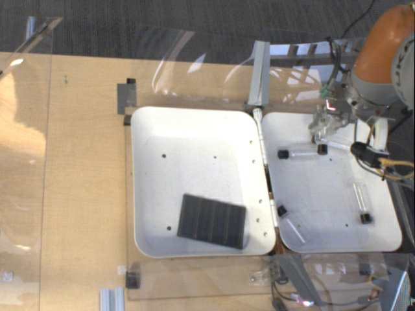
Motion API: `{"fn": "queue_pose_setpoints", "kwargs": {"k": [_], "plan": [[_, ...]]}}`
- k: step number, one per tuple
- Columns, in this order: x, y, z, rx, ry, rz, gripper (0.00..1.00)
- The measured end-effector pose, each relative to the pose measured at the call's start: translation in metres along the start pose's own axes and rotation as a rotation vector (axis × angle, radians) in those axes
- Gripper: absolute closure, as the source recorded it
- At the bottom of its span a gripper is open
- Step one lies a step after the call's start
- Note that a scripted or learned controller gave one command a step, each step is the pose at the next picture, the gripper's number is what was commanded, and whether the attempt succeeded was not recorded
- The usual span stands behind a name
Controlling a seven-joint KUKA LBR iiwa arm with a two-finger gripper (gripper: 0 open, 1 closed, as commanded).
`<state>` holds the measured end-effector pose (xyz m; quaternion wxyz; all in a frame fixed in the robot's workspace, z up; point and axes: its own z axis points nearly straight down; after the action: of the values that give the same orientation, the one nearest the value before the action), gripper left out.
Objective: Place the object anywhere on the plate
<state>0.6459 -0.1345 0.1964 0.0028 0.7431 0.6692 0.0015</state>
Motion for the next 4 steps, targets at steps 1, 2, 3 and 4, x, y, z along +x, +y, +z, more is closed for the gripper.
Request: {"fn": "queue_pose_setpoints", "kwargs": {"k": [1,2,3,4], "plan": [[0.079,0.016,-0.006,0.0,0.002,0.053,1.0],[0.147,-0.052,0.011,0.001,0.003,-0.481,1.0],[0.208,-0.008,0.011,0.0,0.004,-0.566,1.0],[0.307,-0.009,0.018,0.0,0.005,-0.265,1.0]]}}
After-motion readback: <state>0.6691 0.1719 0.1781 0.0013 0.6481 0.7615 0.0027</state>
